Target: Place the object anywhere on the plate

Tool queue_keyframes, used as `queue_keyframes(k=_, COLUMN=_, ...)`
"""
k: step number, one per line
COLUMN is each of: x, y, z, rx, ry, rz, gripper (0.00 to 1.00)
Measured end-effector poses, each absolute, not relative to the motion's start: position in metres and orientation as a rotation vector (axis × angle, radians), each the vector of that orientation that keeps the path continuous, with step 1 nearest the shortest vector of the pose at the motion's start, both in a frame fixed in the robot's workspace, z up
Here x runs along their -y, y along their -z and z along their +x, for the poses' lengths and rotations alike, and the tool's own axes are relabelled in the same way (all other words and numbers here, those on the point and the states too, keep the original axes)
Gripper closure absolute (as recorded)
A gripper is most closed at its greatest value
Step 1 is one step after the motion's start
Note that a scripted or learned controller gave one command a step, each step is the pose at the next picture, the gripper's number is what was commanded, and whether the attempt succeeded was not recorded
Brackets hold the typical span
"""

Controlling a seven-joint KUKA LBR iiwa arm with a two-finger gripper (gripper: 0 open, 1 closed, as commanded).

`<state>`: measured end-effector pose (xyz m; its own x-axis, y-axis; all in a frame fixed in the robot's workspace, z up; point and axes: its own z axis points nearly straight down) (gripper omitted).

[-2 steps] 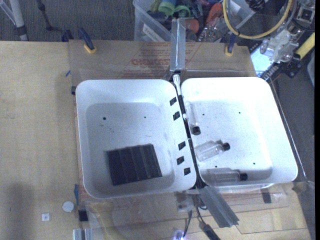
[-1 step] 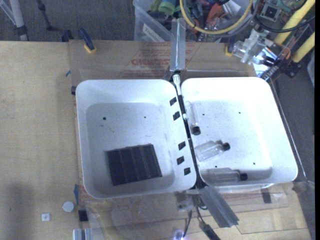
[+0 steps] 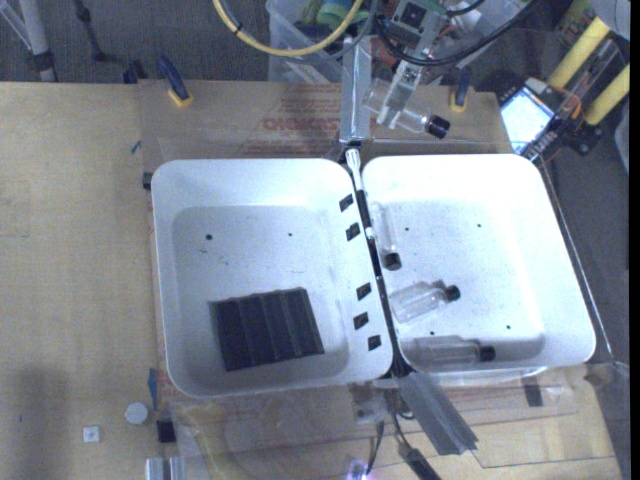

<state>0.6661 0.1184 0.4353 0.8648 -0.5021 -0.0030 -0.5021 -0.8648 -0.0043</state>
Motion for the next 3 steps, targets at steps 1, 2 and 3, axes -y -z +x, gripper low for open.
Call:
queue_keyframes(k=1, x=-0.064, y=-0.435, z=0.666, rx=-0.73, ry=-0.005, rz=-3.052, gripper=1.0)
queue_keyframes(k=2, x=-0.065, y=-0.446, z=0.667, rx=-0.733, ry=-0.006, rz=-3.046, gripper=1.0)
queue_keyframes(k=3, x=-0.031, y=-0.435, z=0.558, rx=-0.385, ry=0.0, rz=-3.114, gripper=1.0)
